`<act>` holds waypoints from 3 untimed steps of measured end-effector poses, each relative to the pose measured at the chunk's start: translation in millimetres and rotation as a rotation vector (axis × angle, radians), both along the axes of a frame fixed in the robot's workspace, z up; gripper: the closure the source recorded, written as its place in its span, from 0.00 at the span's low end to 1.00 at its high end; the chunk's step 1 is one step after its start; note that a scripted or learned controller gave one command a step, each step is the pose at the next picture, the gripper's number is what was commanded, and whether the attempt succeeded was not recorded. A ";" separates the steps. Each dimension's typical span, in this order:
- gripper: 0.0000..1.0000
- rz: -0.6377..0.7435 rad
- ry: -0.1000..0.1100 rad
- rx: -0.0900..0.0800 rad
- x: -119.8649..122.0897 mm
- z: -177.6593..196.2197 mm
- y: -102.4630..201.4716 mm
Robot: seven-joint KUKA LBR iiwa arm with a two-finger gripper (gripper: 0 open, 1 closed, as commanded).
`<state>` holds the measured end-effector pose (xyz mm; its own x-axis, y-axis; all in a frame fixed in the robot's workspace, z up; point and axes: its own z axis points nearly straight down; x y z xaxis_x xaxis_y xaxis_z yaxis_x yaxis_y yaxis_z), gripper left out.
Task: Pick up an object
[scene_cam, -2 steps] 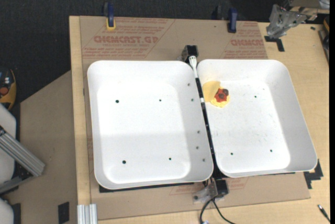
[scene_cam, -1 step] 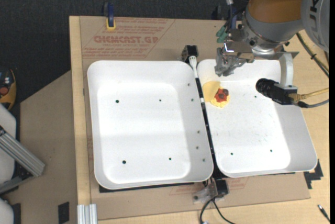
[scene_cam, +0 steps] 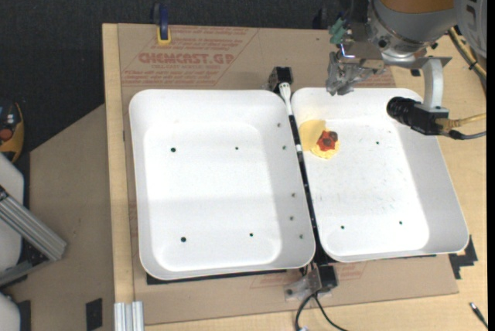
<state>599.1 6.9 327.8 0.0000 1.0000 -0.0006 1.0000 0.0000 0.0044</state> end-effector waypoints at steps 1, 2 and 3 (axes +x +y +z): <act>1.00 0.009 0.011 0.003 0.8 -41.8 96.2; 1.00 -0.005 -0.002 -0.002 40.7 -18.7 36.3; 1.00 0.007 0.000 0.003 23.9 2.2 95.0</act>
<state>623.0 101.9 330.0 -0.0066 1.0000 0.0027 1.0000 0.0066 0.0049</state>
